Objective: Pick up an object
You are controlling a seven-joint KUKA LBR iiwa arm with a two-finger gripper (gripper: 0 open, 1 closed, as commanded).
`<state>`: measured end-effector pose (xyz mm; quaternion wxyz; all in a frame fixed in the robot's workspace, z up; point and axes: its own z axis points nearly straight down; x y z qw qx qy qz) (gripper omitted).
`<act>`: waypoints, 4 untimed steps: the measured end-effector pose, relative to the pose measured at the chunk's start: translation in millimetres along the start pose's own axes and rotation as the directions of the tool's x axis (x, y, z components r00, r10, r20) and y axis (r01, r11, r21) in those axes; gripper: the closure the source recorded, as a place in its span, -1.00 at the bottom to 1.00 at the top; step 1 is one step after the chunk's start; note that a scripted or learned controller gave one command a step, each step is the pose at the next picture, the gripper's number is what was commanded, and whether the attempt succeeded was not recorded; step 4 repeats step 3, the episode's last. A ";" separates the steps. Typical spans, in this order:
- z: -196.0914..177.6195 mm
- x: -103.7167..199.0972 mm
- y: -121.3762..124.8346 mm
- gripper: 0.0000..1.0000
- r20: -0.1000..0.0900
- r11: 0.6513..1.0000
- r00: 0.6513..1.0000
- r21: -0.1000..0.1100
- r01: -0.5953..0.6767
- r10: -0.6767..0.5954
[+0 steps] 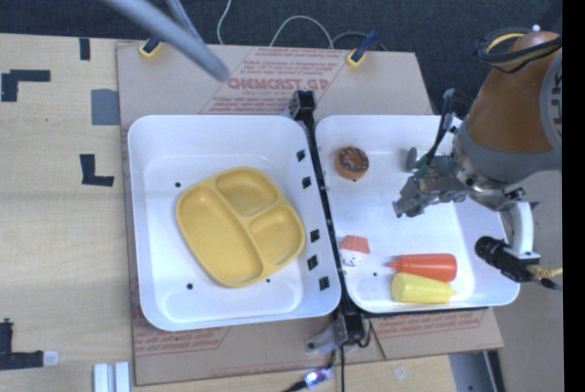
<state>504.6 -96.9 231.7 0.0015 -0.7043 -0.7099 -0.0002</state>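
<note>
Cardboard sheet under both bins

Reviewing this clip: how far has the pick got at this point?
Done: the arm has reached into the right bin, and the gripper hangs over its bare middle. In hand: nothing visible between its fingers. Left: the whole grasp. The donut, orange bottle, yellow bottle and small red-and-white piece all lie on the bin floor, and the yellow divided plate sits in the left bin.

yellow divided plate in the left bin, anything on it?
Empty. The yellow divided plate lies flat in the left bin, and all three compartments show bare yellow surface.
</note>
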 end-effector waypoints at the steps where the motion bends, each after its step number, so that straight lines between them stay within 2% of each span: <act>1: 11.3 48.6 -0.2 1.00 0.001 1.000 1.000 0.001 -0.003 0.003; 2: 19.8 99.1 -1.0 1.00 0.001 1.000 1.000 0.001 -0.002 0.002; 3: 8.6 159.0 1.3 1.00 0.002 1.000 1.000 0.000 -0.001 0.001; 4: 8.6 159.0 1.3 1.00 0.002 1.000 1.000 0.000 -0.001 0.001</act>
